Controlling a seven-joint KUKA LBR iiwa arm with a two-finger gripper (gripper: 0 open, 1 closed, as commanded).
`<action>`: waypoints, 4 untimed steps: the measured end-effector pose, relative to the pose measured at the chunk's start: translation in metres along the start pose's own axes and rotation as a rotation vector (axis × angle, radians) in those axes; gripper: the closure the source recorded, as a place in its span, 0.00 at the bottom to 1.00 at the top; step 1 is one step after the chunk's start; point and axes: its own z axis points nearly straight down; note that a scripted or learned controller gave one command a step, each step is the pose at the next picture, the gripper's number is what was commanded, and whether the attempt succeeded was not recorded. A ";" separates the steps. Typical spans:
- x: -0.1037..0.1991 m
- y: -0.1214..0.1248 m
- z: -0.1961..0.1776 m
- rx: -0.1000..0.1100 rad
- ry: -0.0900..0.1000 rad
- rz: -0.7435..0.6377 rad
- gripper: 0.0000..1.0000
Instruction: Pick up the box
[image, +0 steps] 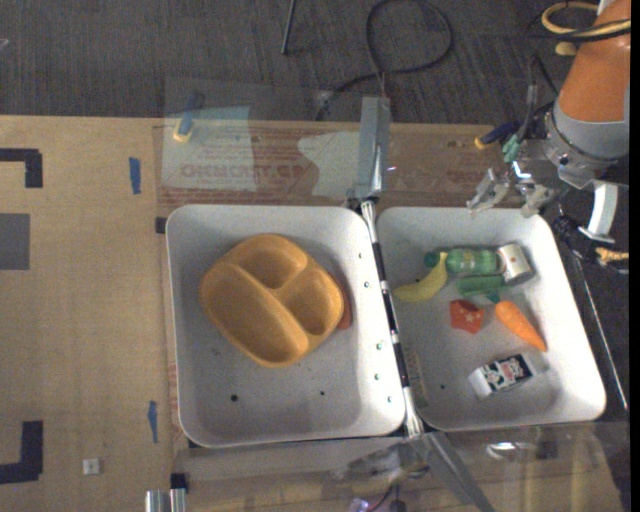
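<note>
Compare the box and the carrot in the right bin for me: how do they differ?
The box is white with dark print and flat-sided; the carrot is plain orange and tapered. The box lies nearer the bin's front edge, the carrot further back, by the red piece. The box's right end tilts up in the view, the carrot's tilts down. Both lie flat, apart from each other, away from the pincer.
</note>
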 end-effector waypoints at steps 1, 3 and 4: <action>0.019 0.008 -0.033 -0.003 -0.002 0.085 0.00; -0.035 0.008 -0.009 -0.001 -0.001 0.397 0.00; -0.034 0.008 -0.009 -0.001 -0.002 0.396 0.00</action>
